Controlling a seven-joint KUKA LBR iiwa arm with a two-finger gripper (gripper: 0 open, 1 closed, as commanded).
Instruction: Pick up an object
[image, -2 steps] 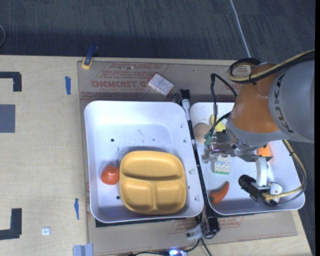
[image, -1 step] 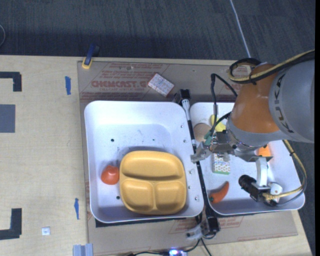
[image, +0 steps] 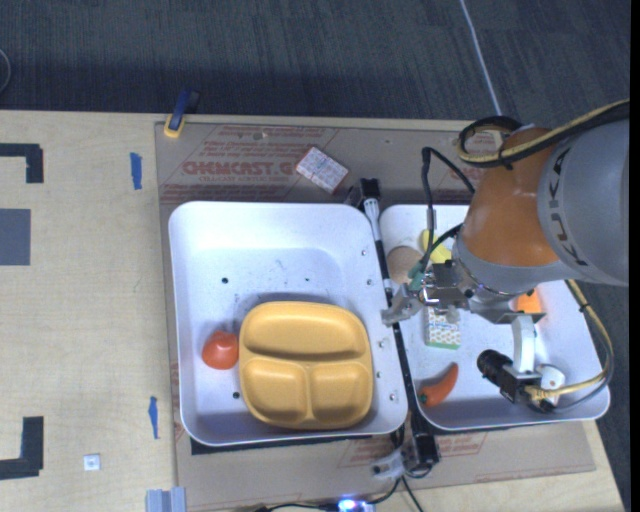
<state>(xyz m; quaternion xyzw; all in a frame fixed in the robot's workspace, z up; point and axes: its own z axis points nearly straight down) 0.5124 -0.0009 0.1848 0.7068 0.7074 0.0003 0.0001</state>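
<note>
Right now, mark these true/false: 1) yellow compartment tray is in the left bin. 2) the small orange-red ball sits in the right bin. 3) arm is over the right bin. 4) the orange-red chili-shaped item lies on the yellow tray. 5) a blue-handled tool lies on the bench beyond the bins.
1) True. The yellow tray lies in the left bin, toward its near side.
2) False. The orange-red ball is in the left bin, touching or nearly touching the tray's left edge.
3) True. The arm hangs over the right bin.
4) False. The chili-shaped item lies on the right bin's floor, near its front.
5) True. The blue-handled tool lies past the bins' far left corner.
</note>
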